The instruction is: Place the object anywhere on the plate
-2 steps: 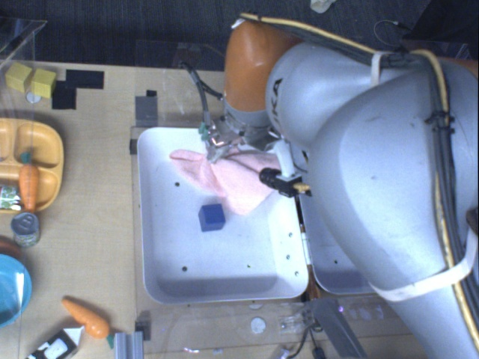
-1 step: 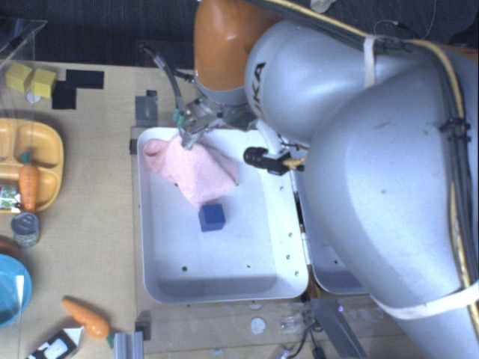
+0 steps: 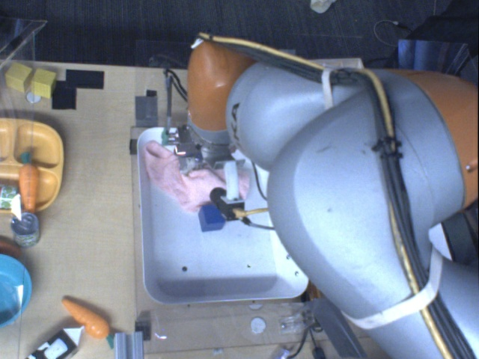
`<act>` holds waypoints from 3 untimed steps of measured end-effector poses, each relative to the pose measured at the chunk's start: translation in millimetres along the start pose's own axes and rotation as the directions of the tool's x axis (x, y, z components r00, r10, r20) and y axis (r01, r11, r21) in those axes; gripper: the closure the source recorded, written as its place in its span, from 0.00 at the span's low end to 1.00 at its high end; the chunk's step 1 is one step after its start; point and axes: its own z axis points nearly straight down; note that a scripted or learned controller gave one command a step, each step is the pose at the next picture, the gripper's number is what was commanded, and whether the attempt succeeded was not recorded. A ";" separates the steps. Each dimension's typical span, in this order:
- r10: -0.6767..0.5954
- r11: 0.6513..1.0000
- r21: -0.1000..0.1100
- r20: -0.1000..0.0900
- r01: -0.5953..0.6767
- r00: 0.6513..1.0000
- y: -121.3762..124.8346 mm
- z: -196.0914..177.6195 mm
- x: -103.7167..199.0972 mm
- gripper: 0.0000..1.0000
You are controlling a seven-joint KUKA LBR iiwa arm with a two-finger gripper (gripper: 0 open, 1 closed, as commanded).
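A white bin (image 3: 224, 275) holds a crumpled pink cloth (image 3: 176, 182) at its far left and a small blue block (image 3: 212, 219) just right of the cloth. My gripper (image 3: 194, 155) hangs low over the far end of the cloth, under the orange wrist band (image 3: 213, 73). Its tips are lost against the cloth. A yellow divided plate (image 3: 41, 144) lies on the bench far to the left, with a carrot (image 3: 28, 187) in it. A blue plate (image 3: 11, 290) sits at the lower left edge.
The arm's grey body (image 3: 352, 185) covers the right bin. A second carrot (image 3: 86, 316) lies at the bench's front left. Yellow blocks (image 3: 30, 81) and black pieces (image 3: 78, 84) sit at the back left. A small jar (image 3: 25, 229) stands below the yellow plate.
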 end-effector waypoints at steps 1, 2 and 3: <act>-0.257 0.966 0.004 0.002 0.257 0.966 -2.7 -102.3 -121.2 1.00; -0.005 1.000 0.008 0.001 0.005 1.000 10.4 -43.0 -41.8 1.00; 0.292 0.956 0.005 0.001 -0.292 0.956 -9.4 0.3 0.1 1.00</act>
